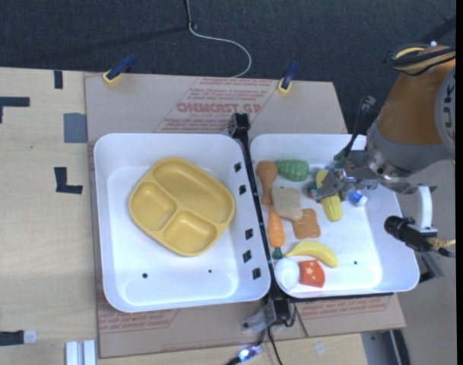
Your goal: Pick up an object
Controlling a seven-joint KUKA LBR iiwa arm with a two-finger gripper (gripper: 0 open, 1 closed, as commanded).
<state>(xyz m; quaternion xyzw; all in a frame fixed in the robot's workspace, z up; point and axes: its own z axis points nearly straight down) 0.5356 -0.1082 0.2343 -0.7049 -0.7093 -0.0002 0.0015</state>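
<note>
The right bin holds several toy foods: a green vegetable, an orange carrot, a beige bread slice, a brown biscuit, a second carrot, a banana, a red piece and a white egg. A yellow corn cob lies right of the bread. My gripper hangs low over the bin's upper middle, directly above the corn's top end, with a small yellow piece at its left side. A small blue thing sits just right of the gripper.
The left bin holds a yellow divided plate. A black divider with clips runs between the bins. The arm comes in from the upper right over the right bin's far corner. A cable fitting overhangs the right rim.
</note>
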